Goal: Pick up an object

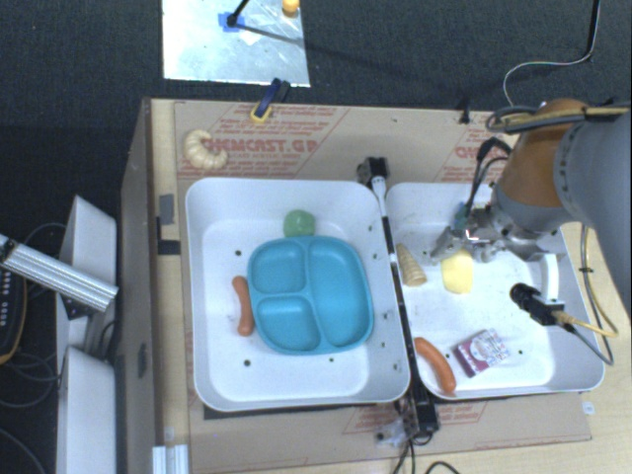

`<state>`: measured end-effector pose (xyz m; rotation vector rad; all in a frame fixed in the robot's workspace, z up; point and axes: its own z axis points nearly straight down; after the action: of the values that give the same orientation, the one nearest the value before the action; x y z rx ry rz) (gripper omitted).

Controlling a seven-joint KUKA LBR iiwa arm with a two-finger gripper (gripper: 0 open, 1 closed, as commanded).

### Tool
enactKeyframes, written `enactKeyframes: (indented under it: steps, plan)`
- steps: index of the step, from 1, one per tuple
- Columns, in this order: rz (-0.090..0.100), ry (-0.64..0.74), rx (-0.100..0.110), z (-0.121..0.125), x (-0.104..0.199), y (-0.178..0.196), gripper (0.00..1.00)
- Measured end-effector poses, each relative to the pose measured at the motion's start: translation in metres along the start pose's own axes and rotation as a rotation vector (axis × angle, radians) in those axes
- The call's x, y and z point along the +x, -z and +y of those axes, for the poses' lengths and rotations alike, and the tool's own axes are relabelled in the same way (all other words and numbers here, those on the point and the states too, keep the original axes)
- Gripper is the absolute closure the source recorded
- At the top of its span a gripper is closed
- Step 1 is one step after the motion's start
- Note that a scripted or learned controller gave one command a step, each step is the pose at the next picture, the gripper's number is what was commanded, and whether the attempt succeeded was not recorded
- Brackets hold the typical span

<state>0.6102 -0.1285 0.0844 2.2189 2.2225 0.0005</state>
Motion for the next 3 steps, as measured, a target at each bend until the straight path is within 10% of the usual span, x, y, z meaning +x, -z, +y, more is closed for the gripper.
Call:
enactKeyframes:
  steps: [1, 3]
  plan:
    - [0.002, -0.001, 0.011, 0.054, -0.002, 0.000, 0.00]
    - [0.001, 0.000, 0.001, 0.014, 0.003, 0.000, 0.00]
